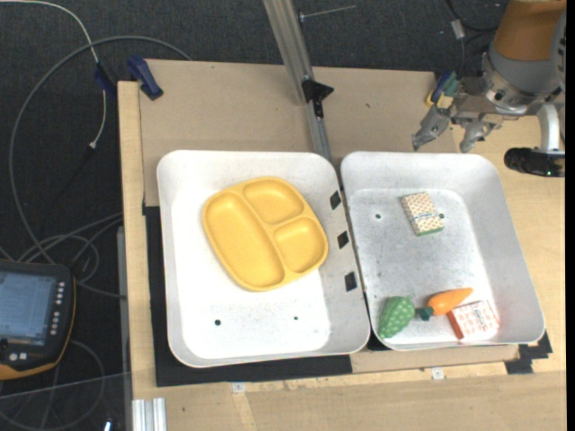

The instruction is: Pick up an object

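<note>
While hovering at one o'clock above the right bin (pixel 503 182), gripper (pixel 453 137) fingers spread open, gripping nothing; carrot (pixel 447 300) at five.

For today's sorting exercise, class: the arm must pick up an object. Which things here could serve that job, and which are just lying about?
For the job:
claw, open
patterned box
green toy
carrot
red-and-white carton
yellow divided plate

Lying about:
handheld screen
blue clamp
floor cables
</note>
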`<state>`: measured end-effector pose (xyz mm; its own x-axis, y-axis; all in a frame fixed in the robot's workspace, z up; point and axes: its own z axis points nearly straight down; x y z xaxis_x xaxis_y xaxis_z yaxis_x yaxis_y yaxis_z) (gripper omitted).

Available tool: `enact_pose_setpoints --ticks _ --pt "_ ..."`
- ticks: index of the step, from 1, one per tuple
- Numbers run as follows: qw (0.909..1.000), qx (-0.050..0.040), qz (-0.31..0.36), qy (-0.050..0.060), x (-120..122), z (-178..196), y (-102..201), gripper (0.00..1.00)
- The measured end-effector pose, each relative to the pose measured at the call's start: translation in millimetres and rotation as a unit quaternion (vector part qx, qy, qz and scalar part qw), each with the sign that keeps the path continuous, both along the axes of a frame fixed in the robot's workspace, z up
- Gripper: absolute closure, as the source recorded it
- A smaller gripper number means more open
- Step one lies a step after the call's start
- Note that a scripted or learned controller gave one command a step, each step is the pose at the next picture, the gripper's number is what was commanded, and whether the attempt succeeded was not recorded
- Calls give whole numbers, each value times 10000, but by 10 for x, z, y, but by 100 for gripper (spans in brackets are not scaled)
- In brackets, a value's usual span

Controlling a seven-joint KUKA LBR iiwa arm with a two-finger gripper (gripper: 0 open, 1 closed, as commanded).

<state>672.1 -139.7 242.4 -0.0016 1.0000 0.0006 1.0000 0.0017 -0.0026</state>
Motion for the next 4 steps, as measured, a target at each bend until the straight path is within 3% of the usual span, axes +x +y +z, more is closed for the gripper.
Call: enact_pose_setpoints --ticks 1,3,4 --pt "10000 -1 -1 2 0 0 -1 0" --pt "10000 3 1 19 -60 -983 117 0" --pt "10000 -18 2 -50 -28 -1434 115 0"
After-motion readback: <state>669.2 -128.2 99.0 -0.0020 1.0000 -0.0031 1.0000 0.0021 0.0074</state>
